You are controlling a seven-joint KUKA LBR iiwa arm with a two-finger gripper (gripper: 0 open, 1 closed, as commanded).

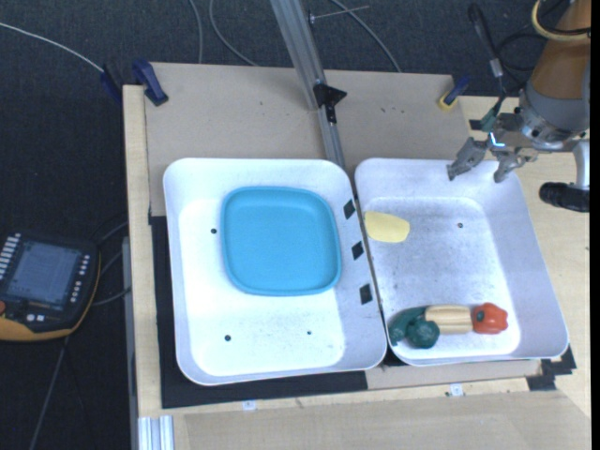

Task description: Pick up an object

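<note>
Here the jaws (487,161) hang spread and empty over the right bin's (525,242) far edge, seemingly poised to descend. Candidates sit below: a yellow piece (386,227) at its left wall, and green (415,330), tan (448,319) and red toys (488,318) along the near edge.

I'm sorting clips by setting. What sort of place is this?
Probably a robotics lab bench set up for grasping trials: two white bins on a board clamped at its corners, loose cables on dark carpet, a teach pendant on the floor, and the gripper above the right bin.
</note>
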